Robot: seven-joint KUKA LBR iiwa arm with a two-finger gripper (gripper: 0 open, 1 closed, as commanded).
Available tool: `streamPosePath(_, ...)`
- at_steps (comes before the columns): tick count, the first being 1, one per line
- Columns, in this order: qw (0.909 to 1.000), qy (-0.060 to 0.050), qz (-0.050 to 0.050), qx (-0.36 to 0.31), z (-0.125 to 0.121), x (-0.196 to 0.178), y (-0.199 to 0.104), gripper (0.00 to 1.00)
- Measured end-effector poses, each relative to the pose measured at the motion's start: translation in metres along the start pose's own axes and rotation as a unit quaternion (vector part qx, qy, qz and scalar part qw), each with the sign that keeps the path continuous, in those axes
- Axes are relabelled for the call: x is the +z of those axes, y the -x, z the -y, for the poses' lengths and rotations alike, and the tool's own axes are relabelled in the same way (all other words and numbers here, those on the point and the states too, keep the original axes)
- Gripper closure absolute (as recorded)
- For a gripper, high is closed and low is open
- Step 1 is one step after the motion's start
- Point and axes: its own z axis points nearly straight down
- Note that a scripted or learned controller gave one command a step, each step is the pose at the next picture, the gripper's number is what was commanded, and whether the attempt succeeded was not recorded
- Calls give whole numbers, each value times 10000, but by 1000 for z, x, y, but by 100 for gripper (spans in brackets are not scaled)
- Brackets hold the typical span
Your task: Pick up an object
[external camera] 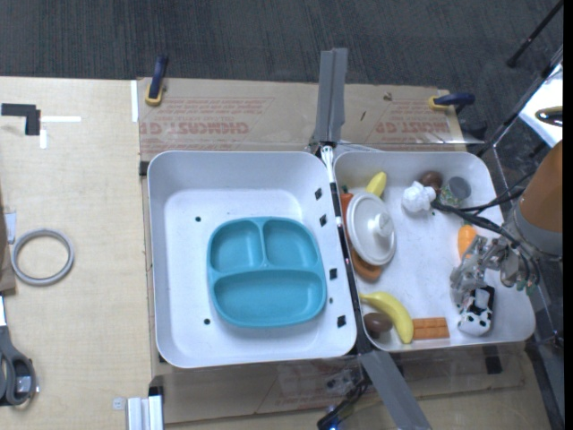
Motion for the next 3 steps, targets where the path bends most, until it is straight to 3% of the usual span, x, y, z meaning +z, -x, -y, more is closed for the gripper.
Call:
streamPosePath(1, 10000, 1, -1, 0, 0, 0, 0, 0)
streamPosePath(2, 10000, -2, -9, -11, -1, -6, 1, 100)
streamPosePath(3, 10000, -1, -10, -11, -1, -6, 1, 0)
